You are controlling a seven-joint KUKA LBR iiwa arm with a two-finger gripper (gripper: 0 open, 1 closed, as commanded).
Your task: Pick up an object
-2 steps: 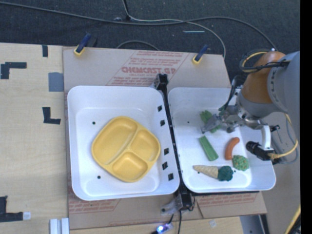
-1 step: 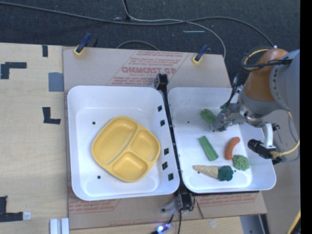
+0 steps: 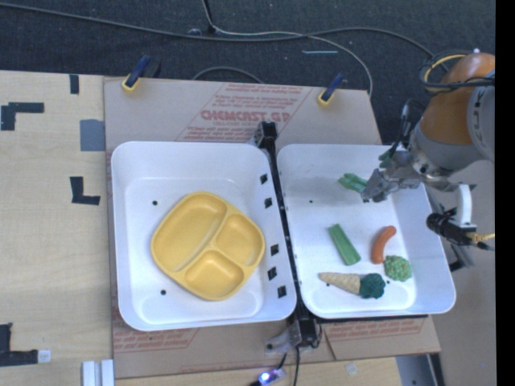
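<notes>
In the right bin [image 3: 418, 215], the pincer [image 3: 375, 190] touches a flat green piece [image 3: 352, 182]; grip unclear.

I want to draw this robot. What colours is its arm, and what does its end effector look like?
The arm is grey and rounded, with a wide orange band near the top. Thin yellow and dark cables loop over it. The end effector is small, dark grey metal. A white piece with a black part and a cable sticks out beside it.
</notes>
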